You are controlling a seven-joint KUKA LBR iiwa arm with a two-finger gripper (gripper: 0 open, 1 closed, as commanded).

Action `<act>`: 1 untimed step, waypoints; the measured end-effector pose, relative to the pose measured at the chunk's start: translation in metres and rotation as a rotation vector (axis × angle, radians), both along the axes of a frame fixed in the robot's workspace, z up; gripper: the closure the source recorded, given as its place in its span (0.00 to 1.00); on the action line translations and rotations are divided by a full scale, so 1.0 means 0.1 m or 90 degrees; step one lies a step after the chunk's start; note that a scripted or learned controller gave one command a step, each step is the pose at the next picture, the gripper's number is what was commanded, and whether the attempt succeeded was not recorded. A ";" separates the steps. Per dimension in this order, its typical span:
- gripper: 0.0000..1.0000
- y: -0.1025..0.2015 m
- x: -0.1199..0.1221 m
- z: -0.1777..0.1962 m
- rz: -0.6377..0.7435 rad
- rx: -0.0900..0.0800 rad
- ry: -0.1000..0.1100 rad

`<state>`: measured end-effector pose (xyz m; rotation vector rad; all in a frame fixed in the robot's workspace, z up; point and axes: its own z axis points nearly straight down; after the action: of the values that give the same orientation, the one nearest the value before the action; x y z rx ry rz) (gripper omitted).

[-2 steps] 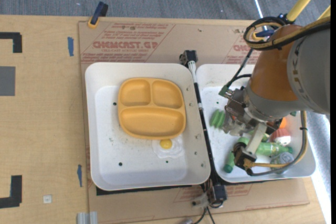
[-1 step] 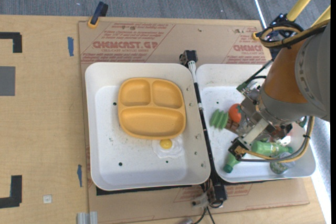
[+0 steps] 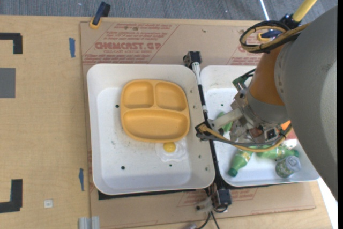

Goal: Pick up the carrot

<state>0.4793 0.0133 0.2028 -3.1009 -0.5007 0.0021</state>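
Lying in the right bin [image 3: 221, 95], near its front edge: a green bottle [image 3: 240, 161], tilted. Just right of the bottle, a round grey-green lump [image 3: 288, 165]. Directly behind the bottle, low over the bin: the tool [image 3: 245, 126] amid yellow cable loops [image 3: 252, 146], under the grey arm [image 3: 305, 78]. Cannot tell whether apart or together, nor whether clamped on anything. Behind and right of the bottle, at the arm's edge: a small orange sliver, probably the carrot [image 3: 288, 125], mostly covered by arm and cables; shape not readable. Well left of the bottle, in the left bin [image 3: 96, 115]: a yellow divided plate [image 3: 155, 110] and a toy fried egg [image 3: 170, 148]. Both bins on the cardboard-topped desk [image 3: 43, 115].
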 end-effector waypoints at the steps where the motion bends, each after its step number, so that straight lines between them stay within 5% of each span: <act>1: 1.00 -0.57 0.37 0.04 -0.051 0.000 0.000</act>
<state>0.5166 -0.0432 0.2069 -3.1186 -0.3769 0.0023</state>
